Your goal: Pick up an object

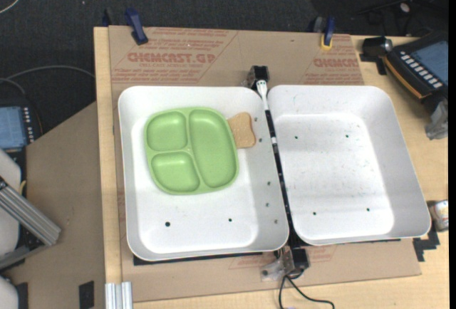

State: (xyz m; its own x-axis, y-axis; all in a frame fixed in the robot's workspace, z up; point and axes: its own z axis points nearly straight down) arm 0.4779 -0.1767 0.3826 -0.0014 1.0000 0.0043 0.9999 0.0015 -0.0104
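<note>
Nothing has been lifted yet, judging by how things lie: both candidates for picking sit untouched in the left bin [142, 229], so the whole task is left to do. A green divided plate [191, 150], with three compartments, lies flat in the upper half of that bin, and a small tan piece that looks like a slice of toast [242, 129] lies just beside its upper right rim, touching or slightly tucked against it, close to the bin wall that meets the right bin [399, 158]. The right bin's white floor carries a few dark specks. Both bins rest side by side on a cardboard-covered worktop [171, 51]. As for the hand, I cannot tell how it stands, whether spread or pressed together, and nothing here is being pinched or touched by it; an approach and a grasp both remain ahead
</note>
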